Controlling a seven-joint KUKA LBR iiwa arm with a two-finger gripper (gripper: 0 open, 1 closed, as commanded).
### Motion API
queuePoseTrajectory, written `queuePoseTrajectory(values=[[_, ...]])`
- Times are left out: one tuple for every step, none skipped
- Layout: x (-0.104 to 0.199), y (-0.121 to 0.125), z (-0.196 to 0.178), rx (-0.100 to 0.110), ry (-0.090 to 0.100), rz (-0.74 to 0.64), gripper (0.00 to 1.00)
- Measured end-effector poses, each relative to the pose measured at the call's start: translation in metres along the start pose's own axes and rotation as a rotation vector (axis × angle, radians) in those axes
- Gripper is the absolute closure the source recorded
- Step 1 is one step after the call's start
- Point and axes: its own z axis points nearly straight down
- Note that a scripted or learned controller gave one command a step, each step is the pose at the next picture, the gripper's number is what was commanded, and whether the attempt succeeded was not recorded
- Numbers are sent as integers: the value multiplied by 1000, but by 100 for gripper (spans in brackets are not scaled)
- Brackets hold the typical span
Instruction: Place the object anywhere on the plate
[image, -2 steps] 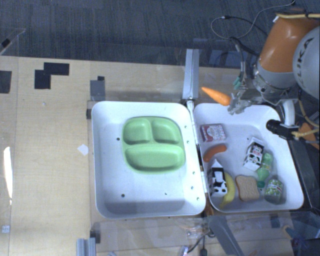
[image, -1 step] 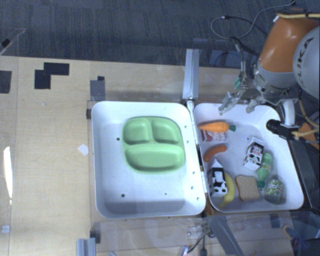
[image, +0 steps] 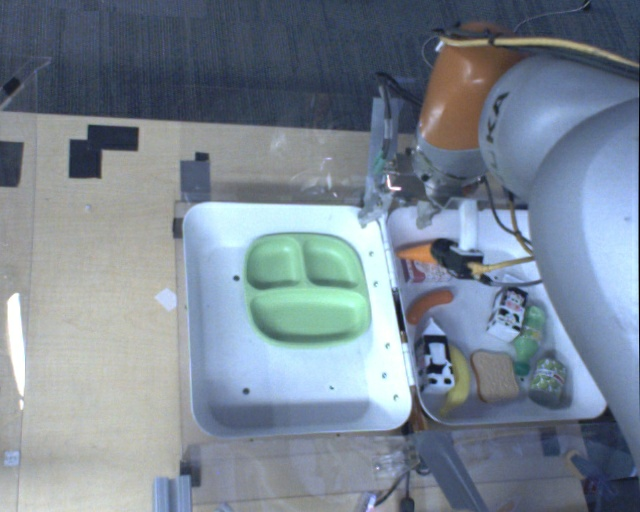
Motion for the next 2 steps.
queuePoseTrajectory(values=[[1,2,-12,-6,1,-4,100],[1,2,-12,-6,0,-5,0]])
